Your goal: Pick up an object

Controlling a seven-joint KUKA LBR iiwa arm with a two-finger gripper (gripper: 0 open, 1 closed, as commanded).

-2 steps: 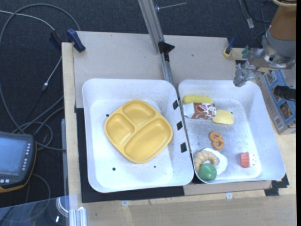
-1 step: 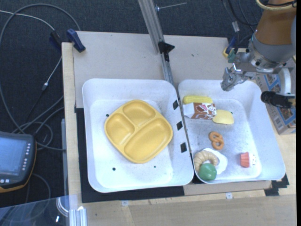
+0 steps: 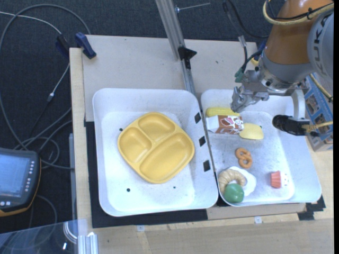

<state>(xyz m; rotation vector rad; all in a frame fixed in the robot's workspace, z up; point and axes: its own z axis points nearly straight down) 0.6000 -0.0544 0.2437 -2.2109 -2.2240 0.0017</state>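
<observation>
My gripper hangs over the back left part of the right bin, just above and right of a yellow banana-like piece. Nothing shows between its fingers. In front of it lie a red and white carton and a pale yellow piece. A small pretzel sits mid-bin. Near the front are a croissant-like bun on a white piece, a green ball and a small red and white piece.
The left bin holds a yellow divided plate. A metal pole slants down to the ridge between the bins. Cables and a teach pendant lie off the bench at left.
</observation>
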